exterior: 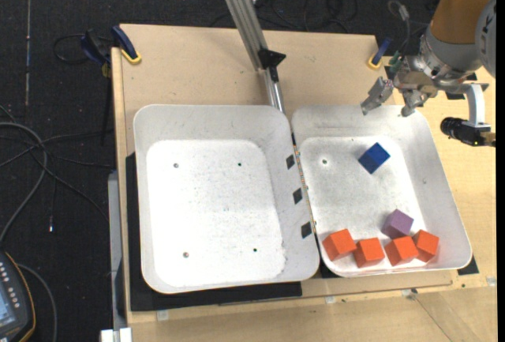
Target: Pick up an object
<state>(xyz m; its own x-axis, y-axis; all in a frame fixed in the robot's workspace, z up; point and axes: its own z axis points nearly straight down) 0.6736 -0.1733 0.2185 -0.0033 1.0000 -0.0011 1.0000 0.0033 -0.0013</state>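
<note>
Black carpet strewn with cables surrounds a tan wooden bench (205,64), on which two shallow white bins sit side by side, their inner rims touching along the middle. Blue-and-yellow clamps grip the bench at its far left corner (125,44) and near its far right corner (381,53), and a slanted metal pole (241,5) runs down from the top of the scene to the gap between the bins. The left bin (150,174) has a speckled floor. The right bin (442,182) holds six blocks: a blue cube (374,157) lies alone in the middle of its far half, well apart from the rest, while along the near rim four orange cubes (369,252) form a loose row, the outer ones at the ends touching or almost touching their neighbours, and a purple cube (399,223) sits just behind the row toward its right end. The grey arm (461,9) with its orange band enters from the right, and its gripper (392,102) hangs over the far rim of the right bin, fingers (375,98) spread apart with nothing between them, up and to the right of the blue cube and not touching it
</note>
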